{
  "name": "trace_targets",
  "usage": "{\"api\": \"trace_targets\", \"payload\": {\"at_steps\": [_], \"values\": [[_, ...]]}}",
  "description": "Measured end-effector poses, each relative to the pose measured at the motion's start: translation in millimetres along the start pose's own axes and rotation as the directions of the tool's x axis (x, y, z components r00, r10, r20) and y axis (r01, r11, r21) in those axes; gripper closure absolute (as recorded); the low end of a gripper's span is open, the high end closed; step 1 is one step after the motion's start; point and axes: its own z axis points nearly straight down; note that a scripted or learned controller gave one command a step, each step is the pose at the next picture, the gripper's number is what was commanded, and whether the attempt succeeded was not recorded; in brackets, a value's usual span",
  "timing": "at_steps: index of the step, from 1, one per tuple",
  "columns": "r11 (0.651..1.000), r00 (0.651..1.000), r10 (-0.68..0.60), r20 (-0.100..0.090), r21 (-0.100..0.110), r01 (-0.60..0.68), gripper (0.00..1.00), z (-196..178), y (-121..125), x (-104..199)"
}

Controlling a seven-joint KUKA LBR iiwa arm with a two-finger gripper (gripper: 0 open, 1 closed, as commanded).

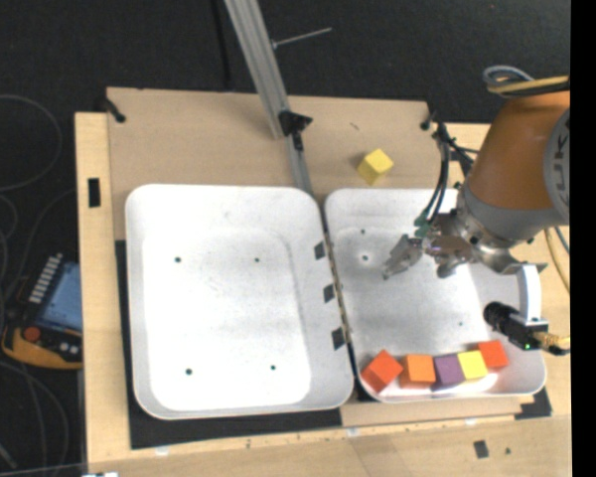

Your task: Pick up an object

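Observation:
My gripper (pixel 420 262) hangs over the middle of the right bin (pixel 377 217), its two fingers (pixel 396 259) spread open with nothing between them. Several small blocks line the right bin's front edge: a red-orange block (pixel 382 370), an orange block (pixel 418 369), a purple block (pixel 447 369), a yellow block (pixel 472 365) and another red-orange block (pixel 493 355). The gripper is well behind this row and touches none of them.
The left bin (pixel 223 296) lies beside the right one. A lone yellow block (pixel 374 165) sits on the bench behind the right bin. A slanted metal rail (pixel 263 58) rises at the back. Cables and a handheld device (pixel 50 306) lie off the bench at left.

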Motion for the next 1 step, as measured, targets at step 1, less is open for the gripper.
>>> {"api": "trace_targets", "payload": {"at_steps": [1], "values": [[1.0, 1.0, -0.016, -0.004, 0.008, 0.016, 0.0, 31.2, -58.0, 62.5]]}}
